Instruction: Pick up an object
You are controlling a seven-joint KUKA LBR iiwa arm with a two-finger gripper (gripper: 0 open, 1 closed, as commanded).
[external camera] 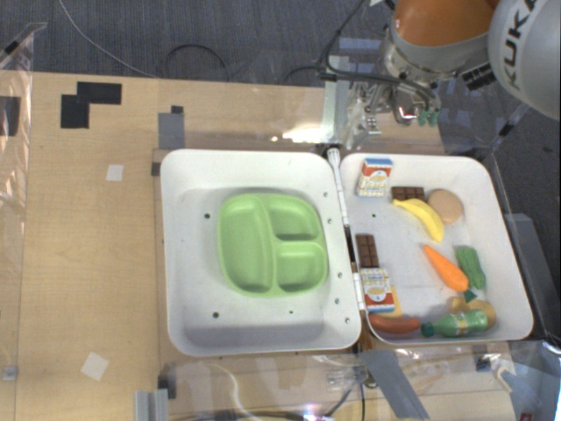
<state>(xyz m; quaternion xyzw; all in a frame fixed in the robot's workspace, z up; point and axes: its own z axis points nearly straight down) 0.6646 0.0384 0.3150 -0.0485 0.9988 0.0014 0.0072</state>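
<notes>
Below the end effector (399, 103) (grip state impossible to tell), the banana (422, 217) is lying unpicked; everything is remaining.

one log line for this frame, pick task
stage: pre-grasp | gripper: above far edge of right bin, nothing held | right bin: banana, carrot, other items untouched | left bin: green tray

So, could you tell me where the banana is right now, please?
The banana lies in the right bin, toward its far end, between a brown chocolate bar and a tan round cookie.
</notes>
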